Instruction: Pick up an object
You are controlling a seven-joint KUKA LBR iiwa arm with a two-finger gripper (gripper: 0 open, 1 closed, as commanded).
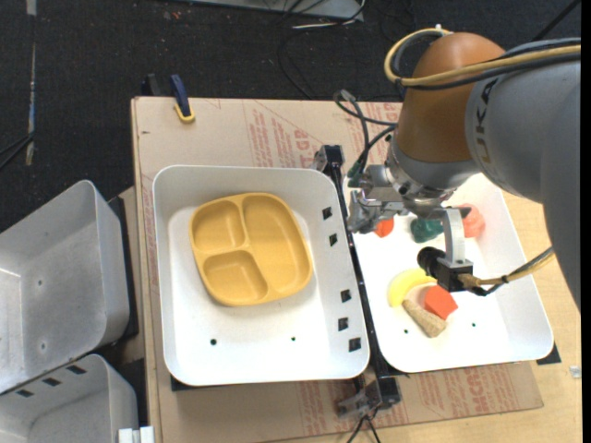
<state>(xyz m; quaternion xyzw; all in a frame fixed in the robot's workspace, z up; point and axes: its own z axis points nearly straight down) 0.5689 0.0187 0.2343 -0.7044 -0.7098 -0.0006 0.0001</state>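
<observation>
Objs for picking all lay in the right bin [517, 326]. The tan cork-like piece [425, 320] sat near the bin's front. Its long axis ran on a diagonal, from upper left to lower right in the camera view. An orange block [440, 302] touched it on the far side, w/ one corner twd the front. A yellow curved piece [404, 288] lay just left of the block, arched, w/ its right end tucked behind the block.

Farther back, a green piece [427, 227] and a red-orange piece [474, 221] were both partly covered by the arm, so shape & heading couldn't be made out. A small orange piece [384, 229] sat right by the gripper [373, 207], also too cut off to read.

The arm [526, 118] came in from the right. Its orange band [443, 81] was uppermost and the wrist pointed down over the right bin's back-left part, close to the wall next to the left bin [185, 340]. Claw released or clenched: can't tell, since the wrist hid it.

The left bin held a yellow divided plate [249, 247], well apart from the gripper.
</observation>
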